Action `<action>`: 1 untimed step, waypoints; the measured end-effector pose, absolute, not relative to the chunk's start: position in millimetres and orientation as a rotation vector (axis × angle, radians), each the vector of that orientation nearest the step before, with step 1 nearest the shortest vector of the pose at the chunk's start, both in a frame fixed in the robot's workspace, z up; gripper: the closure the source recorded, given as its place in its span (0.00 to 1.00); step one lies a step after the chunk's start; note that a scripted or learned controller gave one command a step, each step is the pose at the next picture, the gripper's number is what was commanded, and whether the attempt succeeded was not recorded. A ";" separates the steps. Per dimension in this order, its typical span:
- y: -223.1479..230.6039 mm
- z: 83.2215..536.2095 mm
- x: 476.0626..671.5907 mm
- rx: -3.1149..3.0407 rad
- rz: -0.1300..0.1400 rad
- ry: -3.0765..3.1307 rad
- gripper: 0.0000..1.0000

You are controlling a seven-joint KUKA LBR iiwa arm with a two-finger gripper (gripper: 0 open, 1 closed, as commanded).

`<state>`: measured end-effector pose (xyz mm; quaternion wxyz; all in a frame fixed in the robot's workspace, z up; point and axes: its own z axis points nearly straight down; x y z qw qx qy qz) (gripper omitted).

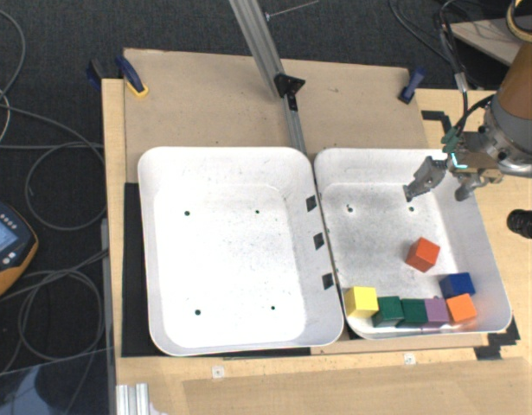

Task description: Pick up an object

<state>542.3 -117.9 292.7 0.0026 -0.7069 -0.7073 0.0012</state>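
Gripper [440,182] fingers apart, nothing between them, above the right white bin [490,249]. Small red-orange cube [423,254] lies isolated; judged light, rigid. Grasp opposite flat faces.

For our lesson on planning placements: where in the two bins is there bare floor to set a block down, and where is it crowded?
The left bin has bare floor from wall to wall. In the right bin, the far half is bare between the red block and the gripper. Its near edge is crowded: yellow block, green blocks, purple block, orange block, blue block.
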 end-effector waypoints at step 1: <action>-117.9 294.7 543.0 -2.220 -0.001 -2.222 0.00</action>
